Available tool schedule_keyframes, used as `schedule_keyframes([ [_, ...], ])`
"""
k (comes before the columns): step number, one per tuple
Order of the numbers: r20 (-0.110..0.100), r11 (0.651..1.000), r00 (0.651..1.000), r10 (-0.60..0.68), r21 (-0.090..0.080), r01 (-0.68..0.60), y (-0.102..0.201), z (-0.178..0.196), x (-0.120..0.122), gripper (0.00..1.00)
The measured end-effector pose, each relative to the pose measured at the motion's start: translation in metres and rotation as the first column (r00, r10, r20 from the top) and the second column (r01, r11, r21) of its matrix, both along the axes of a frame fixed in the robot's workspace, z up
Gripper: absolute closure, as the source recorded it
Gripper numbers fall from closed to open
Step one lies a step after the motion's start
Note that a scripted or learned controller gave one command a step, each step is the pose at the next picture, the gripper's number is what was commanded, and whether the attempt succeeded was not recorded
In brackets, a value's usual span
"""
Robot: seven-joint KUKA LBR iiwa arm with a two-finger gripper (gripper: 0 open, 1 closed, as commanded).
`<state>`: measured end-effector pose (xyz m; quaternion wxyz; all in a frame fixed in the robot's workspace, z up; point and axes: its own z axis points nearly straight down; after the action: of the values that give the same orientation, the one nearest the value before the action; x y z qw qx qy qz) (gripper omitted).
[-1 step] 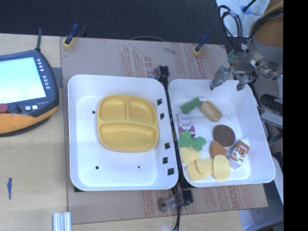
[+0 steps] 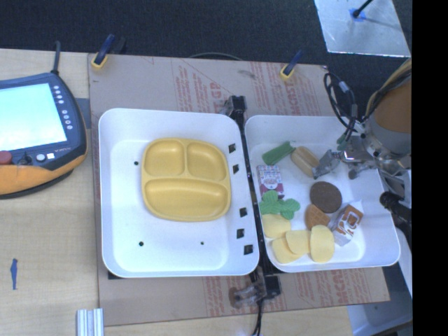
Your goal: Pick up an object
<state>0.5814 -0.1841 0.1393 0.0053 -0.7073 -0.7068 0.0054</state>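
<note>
While you look along the near edge of the right bin [image 2: 374, 257], you find yellow slices [image 2: 299, 242] packed there, a wrapped brown piece [image 2: 347, 220] beside them. Farther in, a brown disc [image 2: 326, 196] lies mid-bin. Beyond it, the gripper [image 2: 341, 161] hovers with fingers spread apart, holding nothing, just beside a tan roll [image 2: 304, 160]. Open floor remains at the bin's far edge.
</note>
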Motion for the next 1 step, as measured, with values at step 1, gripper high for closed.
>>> schedule_keyframes([
  [1, 0.017, 1.000, 1.000, 0.006, -0.004, -0.006, 0.0244, -0.0473, -0.0510, 0.00],
])
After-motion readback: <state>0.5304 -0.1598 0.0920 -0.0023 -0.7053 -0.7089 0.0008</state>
